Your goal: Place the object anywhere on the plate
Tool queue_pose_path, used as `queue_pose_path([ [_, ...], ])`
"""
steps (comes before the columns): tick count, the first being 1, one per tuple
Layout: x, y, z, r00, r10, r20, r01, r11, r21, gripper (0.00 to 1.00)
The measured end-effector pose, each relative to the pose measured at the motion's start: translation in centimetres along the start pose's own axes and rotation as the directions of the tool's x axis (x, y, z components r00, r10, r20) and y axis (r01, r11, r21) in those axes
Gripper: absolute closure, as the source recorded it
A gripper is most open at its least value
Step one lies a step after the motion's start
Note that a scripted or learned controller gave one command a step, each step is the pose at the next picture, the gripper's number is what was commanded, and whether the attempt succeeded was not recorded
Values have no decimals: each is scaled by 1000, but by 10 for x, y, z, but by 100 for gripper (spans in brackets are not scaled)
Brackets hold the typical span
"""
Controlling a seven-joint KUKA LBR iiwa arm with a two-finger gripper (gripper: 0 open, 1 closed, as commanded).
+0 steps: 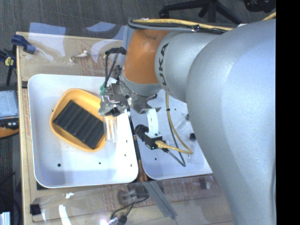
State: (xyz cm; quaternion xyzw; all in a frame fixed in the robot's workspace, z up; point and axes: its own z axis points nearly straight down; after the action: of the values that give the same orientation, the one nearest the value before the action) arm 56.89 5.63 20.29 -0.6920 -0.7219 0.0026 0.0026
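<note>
As I hung over the left shallow white plastic bin [61, 172], my jaws sat low at the right rim of the yellow, rounded plate [56, 122], which lay tilted across that bin with a dark ridged rectangular panel [79, 122] on its face. I could not tell whether the jaws were wide, narrow or holding anything, because my own grey arm with its orange band [145, 62] covered most of them. A pale, translucent upright piece [110, 128] stood just beneath them, touching or just beside the plate's right edge. I could not say whether it was the object or part of my own tooling, so the object's place was uncertain, and that spot was my best guess. I judged the step in hand to be the placing itself, at the plate's border. The next move seemed to call for a small shift leftward, so that a release would land on the plate and not on the bin floor beside it. I counted two white bins, the second [164, 168] to the right, one plate, one ridged panel and one translucent piece, all on the pale taped worktop [56, 55].
</note>
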Motion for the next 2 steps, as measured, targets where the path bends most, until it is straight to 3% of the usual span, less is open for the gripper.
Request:
queue_pose_path([
  [1,92,-2,2,989,-147,1,147,989,-4,100],
  [2,91,-1,2,989,-146,1,146,989,-4,0],
])
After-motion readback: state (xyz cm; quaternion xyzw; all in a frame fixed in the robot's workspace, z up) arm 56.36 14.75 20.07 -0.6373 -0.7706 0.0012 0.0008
